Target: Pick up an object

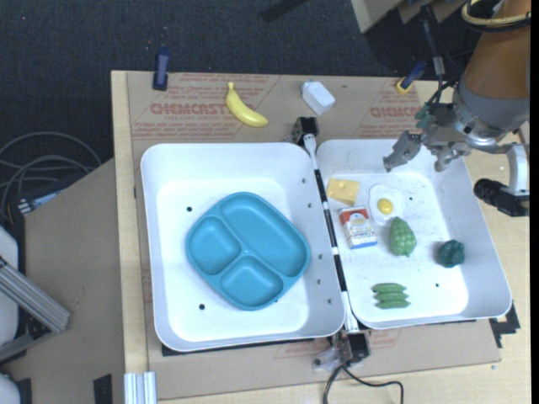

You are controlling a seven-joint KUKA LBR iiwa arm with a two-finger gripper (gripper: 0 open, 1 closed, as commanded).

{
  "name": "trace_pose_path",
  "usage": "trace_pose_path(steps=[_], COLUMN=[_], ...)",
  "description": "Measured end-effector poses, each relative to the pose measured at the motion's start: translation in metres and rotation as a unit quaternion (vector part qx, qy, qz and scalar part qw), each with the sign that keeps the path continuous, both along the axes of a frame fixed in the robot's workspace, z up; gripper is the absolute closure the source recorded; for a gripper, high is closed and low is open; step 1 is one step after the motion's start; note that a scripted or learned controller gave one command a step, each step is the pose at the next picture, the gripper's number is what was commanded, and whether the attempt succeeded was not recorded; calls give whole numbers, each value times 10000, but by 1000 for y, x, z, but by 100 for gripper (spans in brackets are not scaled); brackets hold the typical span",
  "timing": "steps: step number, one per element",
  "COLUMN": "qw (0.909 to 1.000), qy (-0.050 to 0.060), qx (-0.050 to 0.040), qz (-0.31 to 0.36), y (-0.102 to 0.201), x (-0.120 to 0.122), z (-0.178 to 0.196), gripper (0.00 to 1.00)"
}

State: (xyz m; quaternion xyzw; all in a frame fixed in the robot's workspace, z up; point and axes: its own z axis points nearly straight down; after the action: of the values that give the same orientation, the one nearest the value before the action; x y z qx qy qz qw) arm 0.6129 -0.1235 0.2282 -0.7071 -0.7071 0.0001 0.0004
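My gripper (421,151) hangs over the far edge of the right bin (480,225), its two fingers spread open with nothing between them. Below it in that bin lie a yellow cheese wedge (343,191), a fried egg (386,204), a small red and white carton (358,226), a green broccoli piece (402,237), a dark teal lump (450,252) and a green pea pod (389,295). The egg is the nearest of them to the fingers.
The left bin (168,175) holds a blue divided plate (246,248). On the bench behind the bins lie a yellow banana (243,108), a white block (318,97) and a blue item (161,67). Cables lie at the left.
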Motion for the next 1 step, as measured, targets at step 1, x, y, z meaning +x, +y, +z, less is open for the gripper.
trace_pose_path(steps=[1], qw=[10000], qy=[-26], qx=[-9], qz=[-5], y=[-9], x=[-38], z=[-141], gripper=[0])
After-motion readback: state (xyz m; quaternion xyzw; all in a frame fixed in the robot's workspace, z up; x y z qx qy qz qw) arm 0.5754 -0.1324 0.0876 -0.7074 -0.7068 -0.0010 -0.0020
